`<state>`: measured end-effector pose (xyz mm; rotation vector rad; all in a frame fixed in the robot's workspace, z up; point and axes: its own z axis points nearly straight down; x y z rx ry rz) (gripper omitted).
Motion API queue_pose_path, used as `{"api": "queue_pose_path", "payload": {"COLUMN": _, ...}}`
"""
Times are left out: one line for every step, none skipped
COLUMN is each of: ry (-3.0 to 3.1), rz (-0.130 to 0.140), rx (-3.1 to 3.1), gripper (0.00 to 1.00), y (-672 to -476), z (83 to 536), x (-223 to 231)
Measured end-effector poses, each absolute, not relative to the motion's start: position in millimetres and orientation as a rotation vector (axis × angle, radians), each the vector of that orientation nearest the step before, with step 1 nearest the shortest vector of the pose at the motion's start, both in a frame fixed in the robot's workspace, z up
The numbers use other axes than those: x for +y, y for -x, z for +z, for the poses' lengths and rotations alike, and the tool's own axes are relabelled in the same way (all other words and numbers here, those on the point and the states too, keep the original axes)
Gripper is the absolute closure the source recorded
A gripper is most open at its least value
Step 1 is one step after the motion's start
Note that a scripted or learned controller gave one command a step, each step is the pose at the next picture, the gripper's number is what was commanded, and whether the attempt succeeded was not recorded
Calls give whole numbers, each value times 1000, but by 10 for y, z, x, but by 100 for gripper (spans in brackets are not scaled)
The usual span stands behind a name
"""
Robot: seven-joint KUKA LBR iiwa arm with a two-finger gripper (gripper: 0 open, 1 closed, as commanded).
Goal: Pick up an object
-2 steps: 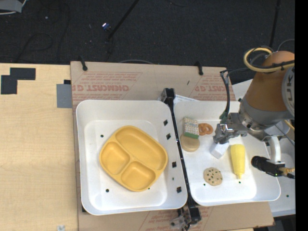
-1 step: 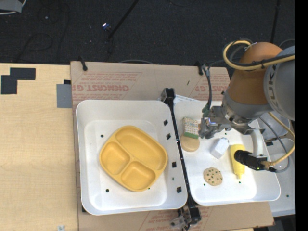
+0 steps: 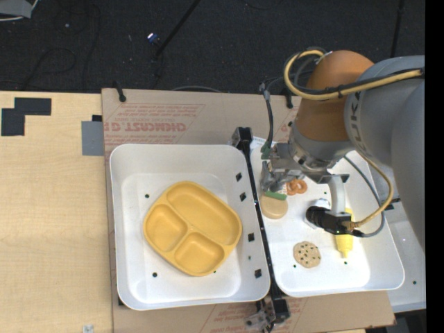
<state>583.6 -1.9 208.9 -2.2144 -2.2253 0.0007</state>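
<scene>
Grey arm (image 3: 388, 116) hides much of the right bin (image 3: 388, 272). Its end effector (image 3: 275, 180) sits over a tan, green-topped toy food piece (image 3: 273, 208); apart or together, I cannot tell. An orange pretzel (image 3: 297, 186) peeks out beside it.

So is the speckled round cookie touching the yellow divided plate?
Apart. The camera view shows the speckled round cookie in the right bin, the yellow divided plate in the left bin.

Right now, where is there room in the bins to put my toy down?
Left bin: there is bare floor in the corners around the yellow divided plate. Right bin: the near strip below the cookie and the near right corner are free. It is crowded at that bin's far left, where the pincer hangs over a toy sandwich and a pretzel.
</scene>
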Motion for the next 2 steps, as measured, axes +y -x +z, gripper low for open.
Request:
{"api": "queue_pose_path", "payload": {"ry": 2214, "rz": 2, "rx": -2225, "gripper": 100, "y": -5972, "z": 2038, "x": 440}}
{"api": "queue_pose_path", "payload": {"ry": 2214, "rz": 1, "rx": -2225, "gripper": 100, "y": -6153, "z": 2020, "x": 925}}
